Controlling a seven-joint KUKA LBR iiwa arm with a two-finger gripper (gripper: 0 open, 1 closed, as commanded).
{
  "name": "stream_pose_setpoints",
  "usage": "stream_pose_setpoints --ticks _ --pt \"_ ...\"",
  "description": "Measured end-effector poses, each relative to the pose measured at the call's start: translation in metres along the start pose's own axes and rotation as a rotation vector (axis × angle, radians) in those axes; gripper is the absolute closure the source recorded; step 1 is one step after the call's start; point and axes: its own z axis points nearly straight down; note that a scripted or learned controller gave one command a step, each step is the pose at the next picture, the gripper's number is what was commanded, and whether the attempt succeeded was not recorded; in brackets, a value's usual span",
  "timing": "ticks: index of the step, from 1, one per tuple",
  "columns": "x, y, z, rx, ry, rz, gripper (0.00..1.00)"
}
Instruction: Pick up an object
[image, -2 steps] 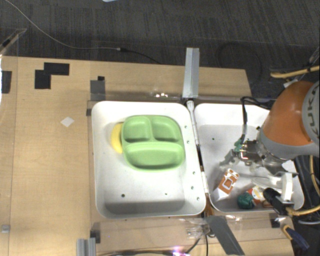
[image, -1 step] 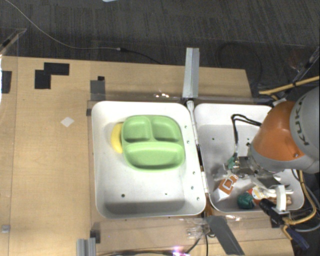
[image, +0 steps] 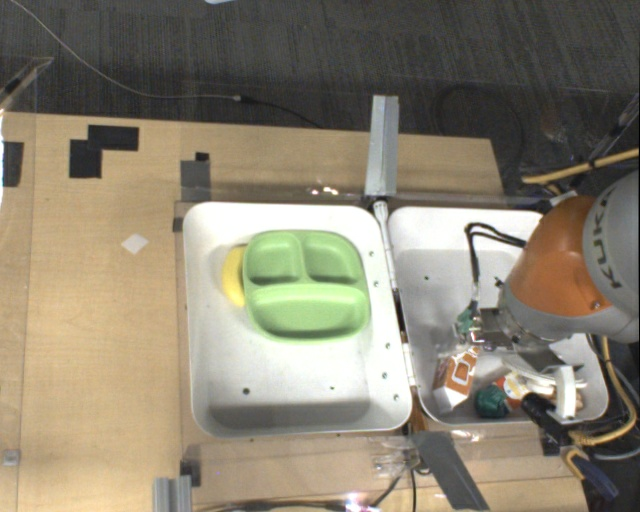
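Camera view: the arm (image: 575, 270) reaches in over the right bin (image: 430, 250), its orange band above the wrist hanging over that bin's middle. The gripper (image: 478, 335) sits low in the bin, near its front half. Whether it is released or clenched I cannot tell; the wrist hides too much of it.

Just in front of the gripper, toward the right bin's front wall, lies a small heap: a packet (image: 457, 375) with orange and white print, a green ball (image: 490, 402) beside it, and a white piece (image: 545, 385) further toward the bin's outer side. Any of these would serve as the object to pick. None is seen in the gripper's grasp.

The left bin (image: 210, 330), beside the right bin, holds a green tray (image: 305, 285) with a yellow thing (image: 232, 275) tucked under its far edge.

Risks, as I judge them: the heap is tight, so a descent could land between items and close on nothing, or nudge the ball so it rolls off. The packet lies flat and may slip. The heap is also close to the right bin's front wall, which a low approach could strike.
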Motion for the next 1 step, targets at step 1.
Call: stream_pose_setpoints --ticks 1 --pt "0.0220 0.0743 -0.0676 0.001 -0.001 -0.011 1.00"
